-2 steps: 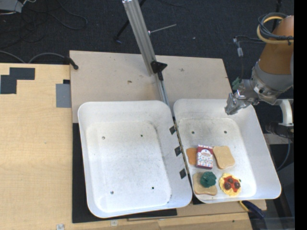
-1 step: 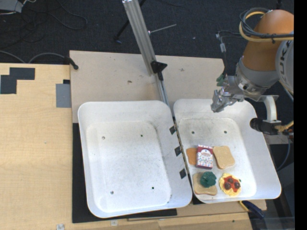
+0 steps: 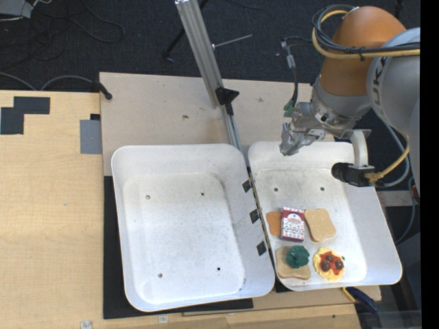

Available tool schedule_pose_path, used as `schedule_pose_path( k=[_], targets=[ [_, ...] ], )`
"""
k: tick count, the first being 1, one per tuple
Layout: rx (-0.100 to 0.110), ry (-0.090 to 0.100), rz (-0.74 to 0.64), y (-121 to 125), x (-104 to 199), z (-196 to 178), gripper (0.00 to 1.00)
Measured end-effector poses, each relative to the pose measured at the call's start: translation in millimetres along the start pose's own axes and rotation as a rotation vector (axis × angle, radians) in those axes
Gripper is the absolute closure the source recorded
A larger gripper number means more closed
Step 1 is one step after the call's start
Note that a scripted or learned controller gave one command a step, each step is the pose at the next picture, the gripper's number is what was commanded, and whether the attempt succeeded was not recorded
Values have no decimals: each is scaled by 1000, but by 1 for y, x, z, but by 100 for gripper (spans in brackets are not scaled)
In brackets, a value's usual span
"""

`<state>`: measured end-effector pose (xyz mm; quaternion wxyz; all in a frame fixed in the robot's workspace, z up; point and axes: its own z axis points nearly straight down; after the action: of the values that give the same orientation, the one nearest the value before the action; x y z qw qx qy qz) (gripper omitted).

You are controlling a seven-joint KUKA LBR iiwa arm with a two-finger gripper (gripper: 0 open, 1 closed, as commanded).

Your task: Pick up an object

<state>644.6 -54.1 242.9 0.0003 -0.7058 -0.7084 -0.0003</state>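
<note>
- so the hand [image 3: 296,142] sits over the far edge of the right bin [image 3: 357,211], up near that bin's far-left corner, with nothing under it but bare white floor.
- honestly can't tell whether it's open or closed, it's just a small grey lump from this angle, and i see nothing gripped in it.
- everything worth grabbing is bunched at the opposite end of that bin, along the near edge: a red box [image 3: 293,225], a toast slice [image 3: 320,224] touching its right side, an orange piece [image 3: 274,223] poking out on its left.
- closer to the near rim there's a green thing [image 3: 298,256] sitting on another bread slice [image 3: 292,269], and a yellow piece with red bits [image 3: 330,264] just beside it on the right.
- key relation: the pile lies straight toward the near edge from the hand, barely any sideways offset. the red box is pretty much in line with it, so that'd be my guess for the easiest target.
- the box's long axis runs roughly far-to-near, so i'd think the grip wants to close across its short side, left-to-right.
- catch is the neighbours: toast and orange piece are hugging both long sides of the box, so there's not much room to slip in.
- left bin [image 3: 178,225] isn't part of this one.
</note>
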Motion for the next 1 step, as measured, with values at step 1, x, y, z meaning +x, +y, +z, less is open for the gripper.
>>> schedule_pose_path(
  k=[1],
  targets=[
    [3, 1, 0, 7, 49, 11, 100]
  ],
)
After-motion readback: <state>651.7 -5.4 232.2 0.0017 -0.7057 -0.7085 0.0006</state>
